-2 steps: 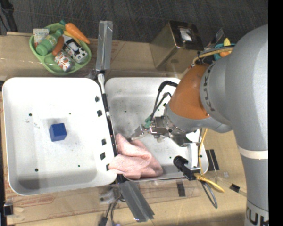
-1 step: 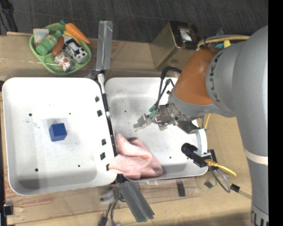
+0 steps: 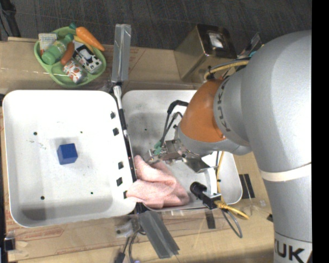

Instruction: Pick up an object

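Observation:
A crumpled pink cloth (image 3: pixel 156 184) lies in the near left corner of the right bin (image 3: pixel 148 108), draped partly over the divider. My gripper (image 3: pixel 156 153) hangs low just above the cloth's upper edge, reaching in from the right under the orange-banded wrist. I see nothing held in it. A blue cube (image 3: pixel 67 153) rests alone in the middle of the left bin (image 3: pixel 22 130), far from the gripper.
A green bowl (image 3: pixel 50 73) with toy vegetables and small packs sits on the bench beyond the left bin. A brown cardboard box (image 3: pixel 204 49) stands behind the right bin. The arm's bulk covers most of the right bin's right side.

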